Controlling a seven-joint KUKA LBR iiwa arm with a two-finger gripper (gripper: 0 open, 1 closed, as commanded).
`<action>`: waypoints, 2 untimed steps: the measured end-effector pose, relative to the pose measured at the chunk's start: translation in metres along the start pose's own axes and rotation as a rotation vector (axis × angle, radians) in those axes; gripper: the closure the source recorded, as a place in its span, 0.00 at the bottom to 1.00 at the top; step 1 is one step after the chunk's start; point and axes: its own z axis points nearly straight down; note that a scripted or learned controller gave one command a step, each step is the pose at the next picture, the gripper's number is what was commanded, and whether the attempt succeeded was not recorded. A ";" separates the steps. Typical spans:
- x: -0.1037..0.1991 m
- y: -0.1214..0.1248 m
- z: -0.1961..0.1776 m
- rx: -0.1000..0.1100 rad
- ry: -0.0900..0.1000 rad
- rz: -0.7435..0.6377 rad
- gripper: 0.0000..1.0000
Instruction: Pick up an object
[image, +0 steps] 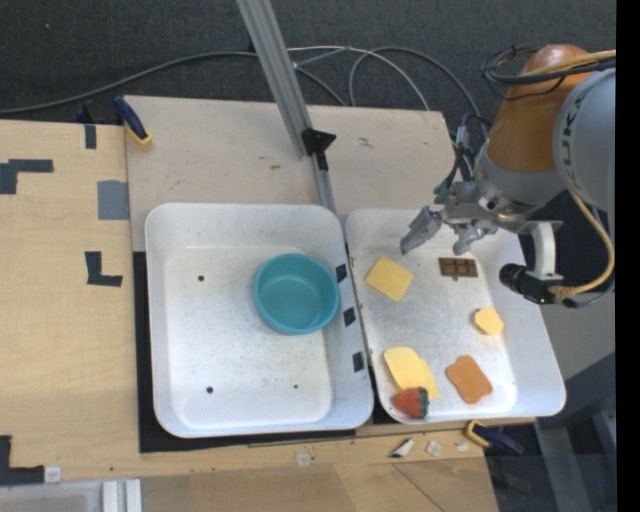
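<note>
Strawberry hugs right bin's rim

Open pincer above right bin

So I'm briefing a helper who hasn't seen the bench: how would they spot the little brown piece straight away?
Start at the right-hand white bin, the one holding the small food-like pieces. Look in its upper part, just below the gripper, for the small chocolate piece lying flat. It is the one dark brown, rectangular, segmented item; its neighbours are yellow or orange.
</note>
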 end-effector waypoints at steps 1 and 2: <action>0.000 0.000 0.000 0.000 0.000 0.000 0.00; -0.006 0.004 0.060 0.006 -0.001 0.001 0.00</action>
